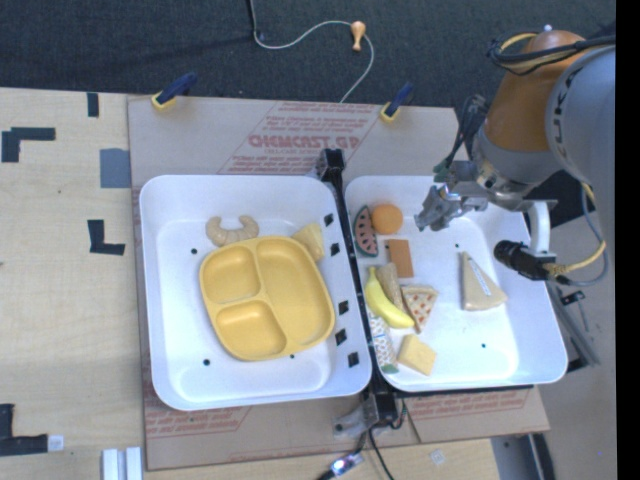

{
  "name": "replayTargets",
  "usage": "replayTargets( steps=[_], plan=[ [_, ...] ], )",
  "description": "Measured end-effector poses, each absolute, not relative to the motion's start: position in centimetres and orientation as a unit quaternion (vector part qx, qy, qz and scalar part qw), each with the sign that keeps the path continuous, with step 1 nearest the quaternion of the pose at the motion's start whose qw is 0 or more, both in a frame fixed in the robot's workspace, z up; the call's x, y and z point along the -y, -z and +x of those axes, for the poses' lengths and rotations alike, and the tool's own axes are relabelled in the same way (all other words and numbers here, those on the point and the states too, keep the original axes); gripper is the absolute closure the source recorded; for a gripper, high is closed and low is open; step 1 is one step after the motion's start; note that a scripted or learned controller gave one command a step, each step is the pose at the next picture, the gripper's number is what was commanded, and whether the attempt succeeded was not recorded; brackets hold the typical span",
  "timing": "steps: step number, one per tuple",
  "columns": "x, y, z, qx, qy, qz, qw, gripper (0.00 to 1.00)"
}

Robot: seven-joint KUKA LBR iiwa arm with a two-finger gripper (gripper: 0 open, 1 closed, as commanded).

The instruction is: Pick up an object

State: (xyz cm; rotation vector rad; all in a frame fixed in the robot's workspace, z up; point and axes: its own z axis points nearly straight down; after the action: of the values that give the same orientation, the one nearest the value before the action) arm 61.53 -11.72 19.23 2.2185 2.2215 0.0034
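Over right bin (530,363), gripper (437,211) hovering w/ nothing between fingers; jaw state can't tell. Targets below-left: orange (388,217), watermelon slice (363,231), banana (386,304), all crowded vs. divider, prob. awkward. Cheese wedge (480,285) apart, likely easier grab.

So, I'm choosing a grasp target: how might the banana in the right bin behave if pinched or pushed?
The banana looks like a stiff, light toy. Its smooth curved skin might slip from a pinch. Pushed, it would probably pivot, nudging the pizza slice beside it.
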Motion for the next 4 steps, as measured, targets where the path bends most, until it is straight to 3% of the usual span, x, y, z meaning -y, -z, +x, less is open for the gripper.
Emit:
replayTargets(
  steps=[1, 2, 4],
  plan=[
    [11.6, -22.6, 61.6, -0.708, -0.0006, 0.706, 0.000, 1.00],
    [8.4, -23.4, 62.2, -0.709, -0.0003, 0.705, -0.001, 1.00],
    [9.3, -21.4, 62.3, -0.707, 0.0016, 0.707, 0.000, 1.00]
  ],
)
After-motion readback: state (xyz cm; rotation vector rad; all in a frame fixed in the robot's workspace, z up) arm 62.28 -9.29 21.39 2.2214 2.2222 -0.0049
